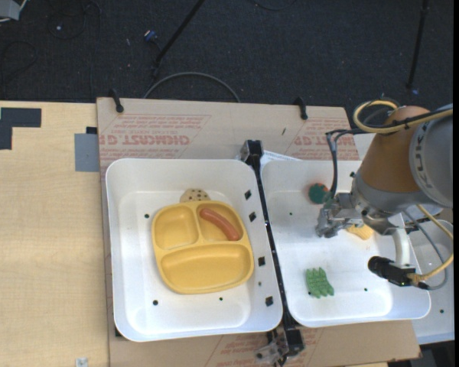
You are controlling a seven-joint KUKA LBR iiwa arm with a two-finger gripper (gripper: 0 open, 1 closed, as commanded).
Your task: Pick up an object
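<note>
The arm [402, 167] covers most of a yellow object [361, 233]; at the tray's [203, 270] twelve o'clock, a cookie [194, 195] peeks out.

Robotics lab, white bins [130, 205], taped cardboard [183, 132], loose cables [191, 82]

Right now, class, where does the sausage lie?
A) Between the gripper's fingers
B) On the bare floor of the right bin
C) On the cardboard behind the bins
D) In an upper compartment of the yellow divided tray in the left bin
D: the sausage rests in the upper right compartment of the yellow tray, which sits in the left bin, apart from the gripper over the right bin.
</note>
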